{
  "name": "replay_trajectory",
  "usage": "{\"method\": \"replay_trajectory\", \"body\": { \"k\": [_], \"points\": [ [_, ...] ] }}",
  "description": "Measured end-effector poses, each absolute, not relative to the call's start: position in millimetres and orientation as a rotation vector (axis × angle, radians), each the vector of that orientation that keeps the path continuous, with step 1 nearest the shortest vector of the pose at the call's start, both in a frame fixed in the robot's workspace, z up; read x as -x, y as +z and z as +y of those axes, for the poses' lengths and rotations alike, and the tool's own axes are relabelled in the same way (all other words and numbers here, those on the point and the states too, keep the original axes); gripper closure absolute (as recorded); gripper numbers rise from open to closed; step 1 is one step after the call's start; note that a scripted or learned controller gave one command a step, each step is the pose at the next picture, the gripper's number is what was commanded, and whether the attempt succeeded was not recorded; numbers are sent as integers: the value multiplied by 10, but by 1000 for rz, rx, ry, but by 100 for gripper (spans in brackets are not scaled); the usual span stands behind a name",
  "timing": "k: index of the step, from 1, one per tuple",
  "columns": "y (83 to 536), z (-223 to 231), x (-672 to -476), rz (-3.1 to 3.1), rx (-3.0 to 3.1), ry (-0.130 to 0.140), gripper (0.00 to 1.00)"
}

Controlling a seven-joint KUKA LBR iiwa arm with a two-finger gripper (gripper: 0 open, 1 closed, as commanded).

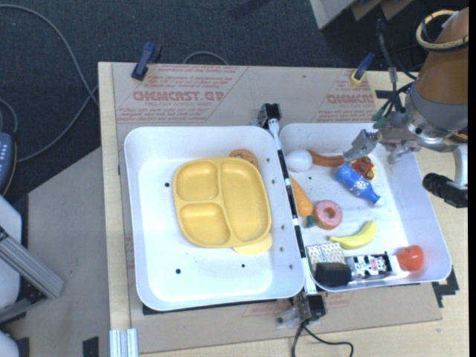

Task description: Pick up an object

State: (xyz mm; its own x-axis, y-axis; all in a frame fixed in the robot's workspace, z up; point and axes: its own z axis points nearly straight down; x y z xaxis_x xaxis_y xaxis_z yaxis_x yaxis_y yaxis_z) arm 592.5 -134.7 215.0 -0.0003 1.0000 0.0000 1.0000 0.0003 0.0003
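The right bin [416,199] holds several small items: a white egg [299,160], an orange sausage-like piece [327,158], a blue can [358,184] lying on its side, a small red and yellow toy [365,167], a pink donut [327,214], a banana [355,236] and a red tomato [410,258]. My gripper [380,148] hangs over the far part of this bin, just above the red and yellow toy and the blue can. Its grey fingers [362,144] stand apart, open, with nothing between them.
A yellow divided tray [222,201] fills the middle of the left bin [149,222], with a brown ring [243,155] behind it. An orange carrot [300,197] lies along the divider. A black object [332,274] and a black-and-white pack [370,265] sit at the right bin's near edge.
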Motion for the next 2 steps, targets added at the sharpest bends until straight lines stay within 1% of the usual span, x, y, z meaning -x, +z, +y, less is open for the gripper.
{"method": "replay_trajectory", "body": {
  "k": [1,2],
  "points": [
    [896,-1633,-6090,2215,-2214,8,0],
    [1019,-1659,-6103,2206,-2209,8,100]
  ]
}}
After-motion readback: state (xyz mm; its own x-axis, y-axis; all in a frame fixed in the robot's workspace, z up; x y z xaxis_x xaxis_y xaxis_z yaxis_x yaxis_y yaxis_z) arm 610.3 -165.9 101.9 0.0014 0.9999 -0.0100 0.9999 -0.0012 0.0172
